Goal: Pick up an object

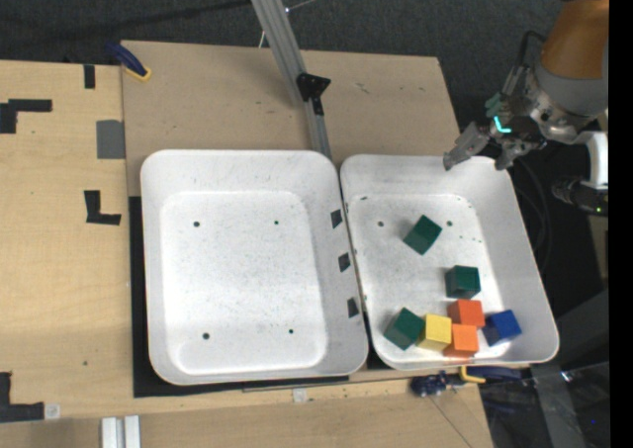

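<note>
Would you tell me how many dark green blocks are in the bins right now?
3, all in the right bin: one alone near its middle, one further down towards the right wall, one at the near cluster's left end.

The arm (579,36) has an orange band over a grey wrist, and its dark grey claw (482,152) carries a small cyan light.

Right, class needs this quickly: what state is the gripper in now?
Gripper: open, holding nothing, over the far rim of the right bin.
</note>
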Motion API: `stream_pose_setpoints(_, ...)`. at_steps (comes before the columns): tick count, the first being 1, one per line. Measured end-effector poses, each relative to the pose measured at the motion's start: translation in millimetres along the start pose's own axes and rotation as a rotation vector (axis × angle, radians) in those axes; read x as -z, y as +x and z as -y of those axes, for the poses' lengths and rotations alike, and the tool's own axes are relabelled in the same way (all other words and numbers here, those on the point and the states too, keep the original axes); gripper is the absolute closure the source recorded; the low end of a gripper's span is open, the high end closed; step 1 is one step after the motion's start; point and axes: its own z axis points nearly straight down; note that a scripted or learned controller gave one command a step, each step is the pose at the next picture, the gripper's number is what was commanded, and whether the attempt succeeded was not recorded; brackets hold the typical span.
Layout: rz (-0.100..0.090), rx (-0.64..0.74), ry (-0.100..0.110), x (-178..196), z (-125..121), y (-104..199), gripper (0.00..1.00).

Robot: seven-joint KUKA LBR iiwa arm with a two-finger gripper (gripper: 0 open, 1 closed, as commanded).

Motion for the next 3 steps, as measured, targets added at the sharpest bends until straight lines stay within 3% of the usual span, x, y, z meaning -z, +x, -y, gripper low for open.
stream_pose_setpoints(1, 0.003, 0.001, -0.004, 3.2, -0.7, -0.3, 0.00)
stream_pose_setpoints(3, 0.001, 0.001, 0.002, -117.0, 13.1, 12.4, 0.00)
